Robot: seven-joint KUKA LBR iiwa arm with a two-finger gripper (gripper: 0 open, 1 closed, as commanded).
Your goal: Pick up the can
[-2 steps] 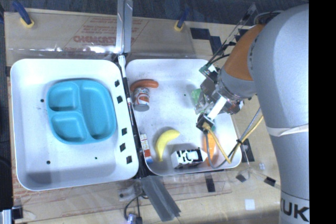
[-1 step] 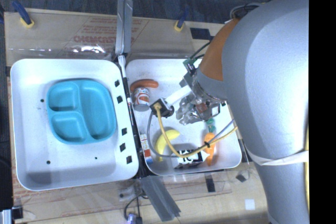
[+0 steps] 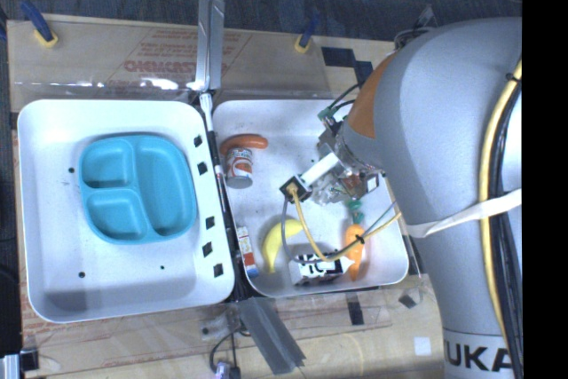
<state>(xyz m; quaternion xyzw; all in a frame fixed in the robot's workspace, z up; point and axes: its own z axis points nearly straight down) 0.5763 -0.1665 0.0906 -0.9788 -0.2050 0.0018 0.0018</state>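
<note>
- Jaws: whether they stand apart or together cannot be told; the gripper [image 3: 340, 184] is a tangle of metal, cable and shadow under the grey wrist.
- Nothing can be made out held in the gripper, which hangs over the right-hand part of the right bin [image 3: 266, 113].
- The can [image 3: 240, 166] rests on the floor of that same bin, close to its left wall and just below a sausage [image 3: 243, 141]. It appears to touch the sausage or nearly so.
- Open white floor lies between the can and the gripper; they are well apart.
- Other things crowd the near end of the bin: a banana [image 3: 280, 240], a carrot [image 3: 355, 248] and a small black-and-white object [image 3: 318, 267].
- A blue divided plate [image 3: 138, 186] sits in the left bin [image 3: 44, 217].
- Judgement: the pick looks not yet begun. Left to do are the move across to the can, the descent, the grasp and the lift.
</note>
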